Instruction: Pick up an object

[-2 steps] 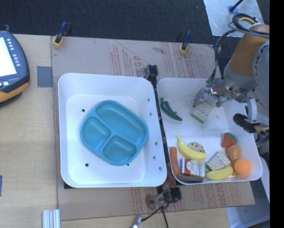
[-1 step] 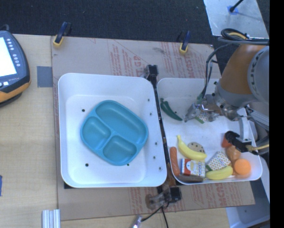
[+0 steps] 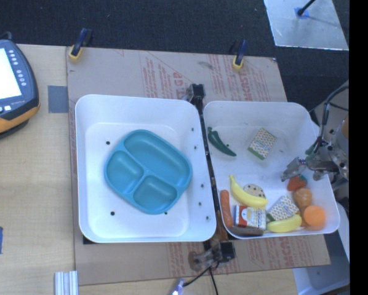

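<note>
While the gripper [image 3: 300,169] hangs low at the right bin's [image 3: 245,110] far right edge, right over a small red piece [image 3: 296,182] beside the orange [image 3: 314,216], I honestly can't tell how it's set, and the blue plate [image 3: 148,171] sits in the left bin [image 3: 85,165].

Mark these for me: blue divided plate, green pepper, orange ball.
blue divided plate [image 3: 148,171], camera view, on the ridge where its compartments meet.
green pepper [image 3: 221,143], camera view, middle of its body.
orange ball [image 3: 314,216], camera view, centre of its top.
</note>
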Available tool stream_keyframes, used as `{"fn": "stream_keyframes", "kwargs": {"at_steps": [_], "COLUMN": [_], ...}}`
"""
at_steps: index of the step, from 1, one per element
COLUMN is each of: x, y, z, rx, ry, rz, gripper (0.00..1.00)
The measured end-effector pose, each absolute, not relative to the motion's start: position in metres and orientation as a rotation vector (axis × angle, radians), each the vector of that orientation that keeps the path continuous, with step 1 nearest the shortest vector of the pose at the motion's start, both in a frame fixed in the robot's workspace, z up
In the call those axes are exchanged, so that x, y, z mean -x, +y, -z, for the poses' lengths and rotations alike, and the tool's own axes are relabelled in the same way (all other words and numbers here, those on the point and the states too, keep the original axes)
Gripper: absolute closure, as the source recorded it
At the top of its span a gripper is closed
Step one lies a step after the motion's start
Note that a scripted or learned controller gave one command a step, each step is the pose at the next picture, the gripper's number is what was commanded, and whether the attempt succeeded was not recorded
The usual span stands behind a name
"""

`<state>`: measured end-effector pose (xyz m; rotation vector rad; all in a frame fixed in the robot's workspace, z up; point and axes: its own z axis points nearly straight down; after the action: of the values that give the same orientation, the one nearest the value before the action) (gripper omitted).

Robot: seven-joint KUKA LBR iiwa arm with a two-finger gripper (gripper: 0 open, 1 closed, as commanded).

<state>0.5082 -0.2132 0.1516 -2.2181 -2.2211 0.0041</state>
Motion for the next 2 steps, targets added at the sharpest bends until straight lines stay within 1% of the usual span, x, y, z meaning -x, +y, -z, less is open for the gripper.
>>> {"fn": "stream_keyframes", "kwargs": {"at_steps": [1, 2], "x": [-0.559, -0.612], "y": [-0.202, -0.153], "z": [-0.091, -0.092], "rx": [2.212, 2.212], "ry": [-2.227, -2.229], "rz": [-0.006, -0.006], "gripper": [0.0, 0.0]}}
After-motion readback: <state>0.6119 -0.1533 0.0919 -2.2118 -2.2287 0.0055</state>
